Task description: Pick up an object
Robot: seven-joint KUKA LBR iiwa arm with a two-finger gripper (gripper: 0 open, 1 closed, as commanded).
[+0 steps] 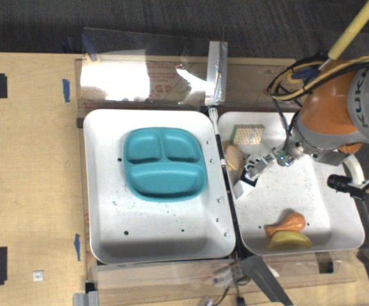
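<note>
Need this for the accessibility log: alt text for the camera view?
A grey and orange arm reaches into the right bin, its gripper low near a tan object by the bin's left wall. An orange and yellow toy lies near that bin's front; the left bin holds a teal divided tray.

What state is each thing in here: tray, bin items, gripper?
Teal divided tray: flat in left bin, compartments bare.
Orange and yellow toy: lying in right bin, untouched.
Tan object: resting against right bin's left wall.
Gripper: low beside tan object, grasp unclear.
</note>
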